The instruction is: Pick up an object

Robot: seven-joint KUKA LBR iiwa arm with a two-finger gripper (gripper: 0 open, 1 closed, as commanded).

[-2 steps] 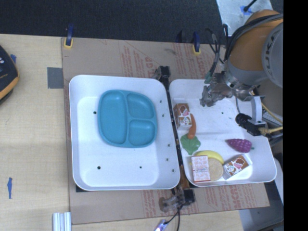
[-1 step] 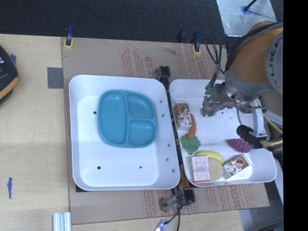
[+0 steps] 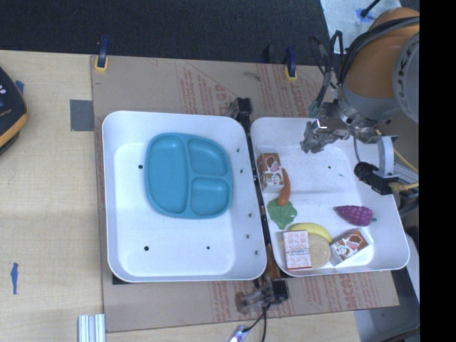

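My gripper hangs over the back part of the right bin, above bare white floor, with nothing seen between its fingers. In that bin lie a small printed packet, an orange carrot with a green top, a purple grape bunch, a yellow banana, a red-and-white box, a round tan cookie and another printed packet. The nearest item, the small packet, lies to the gripper's left and nearer the front.
The left bin holds a blue divided plate. A black clip sits where the bins meet at the back. The grey-and-orange arm fills the upper right; a black cable part overhangs the right bin's rim.
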